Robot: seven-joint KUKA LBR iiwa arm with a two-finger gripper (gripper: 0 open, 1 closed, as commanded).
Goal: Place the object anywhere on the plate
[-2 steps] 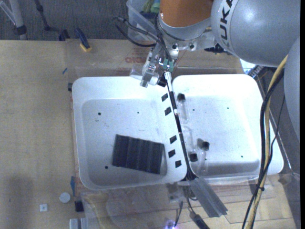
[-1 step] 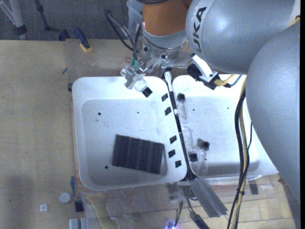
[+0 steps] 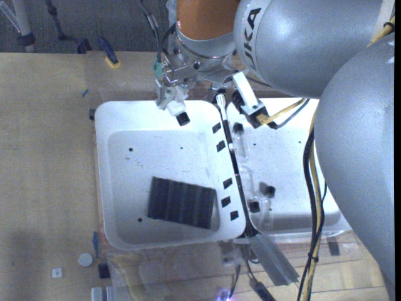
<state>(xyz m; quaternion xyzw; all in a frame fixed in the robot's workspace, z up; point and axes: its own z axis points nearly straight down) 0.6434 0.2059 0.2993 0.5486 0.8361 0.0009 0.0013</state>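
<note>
Where the bench comes nearest to me, a small grey disc lies on the wood just off the near left corner of the left bin. Inside that bin, toward its near side, a black ribbed slab lies flat on the white floor. It is turned a little askew, with its right end close to the bin's right wall, and it touches nothing else. A row of small black patches runs along the rim where the left bin meets the right bin. In the right bin, close to its left wall, sits a small dark-and-clear piece that I cannot make out. Farther back, the gripper hangs over the far rim of the left bin, well apart from the slab. Whether it is open or closed I cannot tell from here. Above it the orange band rings the wrist, and the grey arm looms in from the right, covering much of the right bin. Beyond the bins, a blue-handled tool lies on the far part of the bench.
</note>
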